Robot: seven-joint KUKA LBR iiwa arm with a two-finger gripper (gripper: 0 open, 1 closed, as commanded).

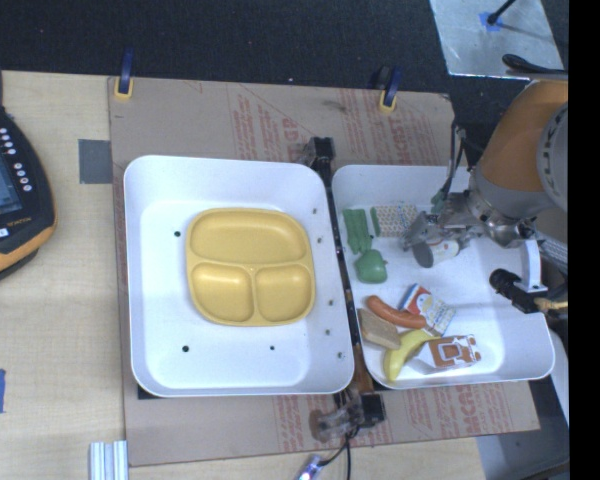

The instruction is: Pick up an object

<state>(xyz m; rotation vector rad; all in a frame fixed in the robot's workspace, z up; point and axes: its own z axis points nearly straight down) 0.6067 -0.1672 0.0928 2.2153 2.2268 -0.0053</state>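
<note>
The step in hand looks like the approach: the end effector [427,245] sits low over the upper middle of the right bin [520,358], and I cannot tell whether it is parted or closed, nor see anything in it. The candidate objects lie apart from it toward the bin's left and near side: a green toy [362,247], a hot dog [395,314] and a banana [403,352]. The arm [515,158] reaches in from the right, wrist bent down; the next move calls for settling squarely over one item.

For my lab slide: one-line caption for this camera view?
Arm's pincer low over right bin of toy food; yellow divided plate in left bin.
</note>
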